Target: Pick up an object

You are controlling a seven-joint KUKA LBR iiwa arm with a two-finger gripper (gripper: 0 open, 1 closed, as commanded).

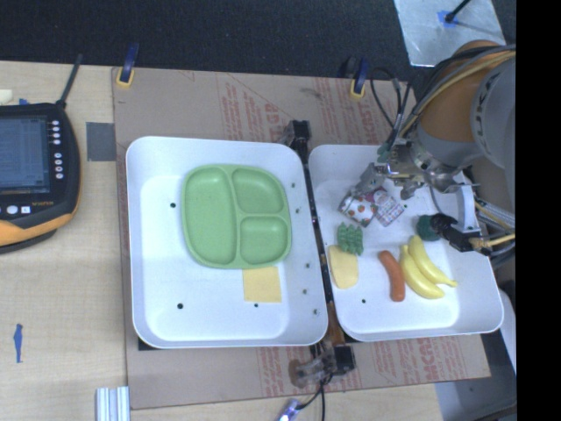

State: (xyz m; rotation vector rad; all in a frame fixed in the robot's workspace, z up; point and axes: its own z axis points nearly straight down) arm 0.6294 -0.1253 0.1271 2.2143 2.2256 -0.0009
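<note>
The gripper hangs low in the right bin, its jaws spread wide over a red-and-white packet. Below lie a corn cob, a sausage and bananas. The green plate sits in the left bin.

Bright, even overhead light; slightly soft

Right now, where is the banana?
The banana lies in the right bin, near its right side, just right of the orange sausage and below a dark green toy.
</note>
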